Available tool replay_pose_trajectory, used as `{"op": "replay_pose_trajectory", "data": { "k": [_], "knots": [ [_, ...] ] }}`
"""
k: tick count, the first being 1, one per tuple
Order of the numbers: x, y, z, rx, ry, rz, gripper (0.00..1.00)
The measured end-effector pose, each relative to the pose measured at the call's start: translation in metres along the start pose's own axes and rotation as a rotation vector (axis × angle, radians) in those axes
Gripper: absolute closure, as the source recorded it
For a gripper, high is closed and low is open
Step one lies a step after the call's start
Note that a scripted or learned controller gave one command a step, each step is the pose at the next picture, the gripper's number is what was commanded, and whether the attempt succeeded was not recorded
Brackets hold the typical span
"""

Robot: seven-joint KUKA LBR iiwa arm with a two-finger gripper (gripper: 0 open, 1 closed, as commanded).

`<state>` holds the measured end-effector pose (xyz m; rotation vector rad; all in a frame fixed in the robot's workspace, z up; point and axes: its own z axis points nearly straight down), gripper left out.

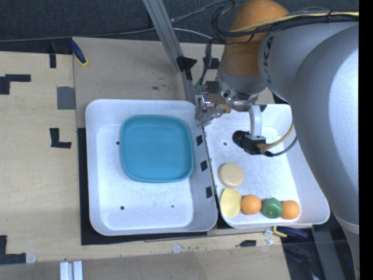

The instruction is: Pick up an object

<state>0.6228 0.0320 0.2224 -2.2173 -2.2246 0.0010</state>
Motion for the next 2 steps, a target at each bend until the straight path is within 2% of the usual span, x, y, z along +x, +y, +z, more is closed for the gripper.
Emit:
{"op": "replay_pose_trajectory", "data": {
  "k": [1, 2],
  "knots": [
    [0.0443, 0.0292, -0.0113, -0.001, 0.001, 0.000, 1.00],
    [0.0425, 0.0291, -0.0112, 0.000, -0.001, 0.003, 0.00]
  ]
}}
